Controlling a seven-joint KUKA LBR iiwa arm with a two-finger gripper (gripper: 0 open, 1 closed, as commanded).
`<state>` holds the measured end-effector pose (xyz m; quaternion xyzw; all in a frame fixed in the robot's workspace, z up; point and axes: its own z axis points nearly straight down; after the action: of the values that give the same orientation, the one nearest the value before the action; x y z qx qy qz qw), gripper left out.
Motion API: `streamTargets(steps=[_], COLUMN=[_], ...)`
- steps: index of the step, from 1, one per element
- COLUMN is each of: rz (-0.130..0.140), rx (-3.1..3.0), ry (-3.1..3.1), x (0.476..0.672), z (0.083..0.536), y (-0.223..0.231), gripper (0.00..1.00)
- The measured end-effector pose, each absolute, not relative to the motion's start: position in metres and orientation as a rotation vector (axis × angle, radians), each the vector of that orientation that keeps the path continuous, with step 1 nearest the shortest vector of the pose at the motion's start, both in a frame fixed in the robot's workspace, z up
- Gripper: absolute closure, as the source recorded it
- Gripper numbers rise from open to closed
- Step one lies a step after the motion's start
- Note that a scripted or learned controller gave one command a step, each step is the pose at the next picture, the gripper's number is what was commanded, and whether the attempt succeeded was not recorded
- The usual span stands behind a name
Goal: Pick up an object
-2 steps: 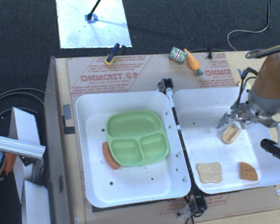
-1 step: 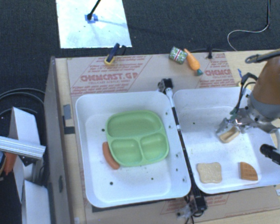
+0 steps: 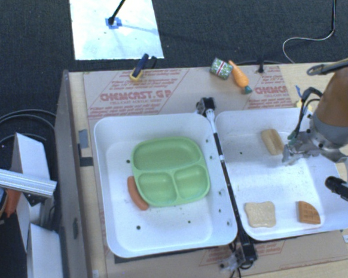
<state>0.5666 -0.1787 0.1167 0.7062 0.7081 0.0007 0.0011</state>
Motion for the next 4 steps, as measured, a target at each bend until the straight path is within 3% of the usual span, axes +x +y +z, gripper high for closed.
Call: streamTargets(steps=[1, 2, 3, 4], rz=[0.002, 0.005, 0.004, 0.000], rx=[2.218, 2.212, 2.214, 2.218], ry=[2.219, 2.222, 2.225, 2.221], x=[0.579, 0.602, 0.620, 0.599], z=[0.145, 0.238, 0.240, 0.221], y=[-0.207, -0.192, -0.128, -0.189], gripper=[1.00, 1.00, 1.00, 1.00])
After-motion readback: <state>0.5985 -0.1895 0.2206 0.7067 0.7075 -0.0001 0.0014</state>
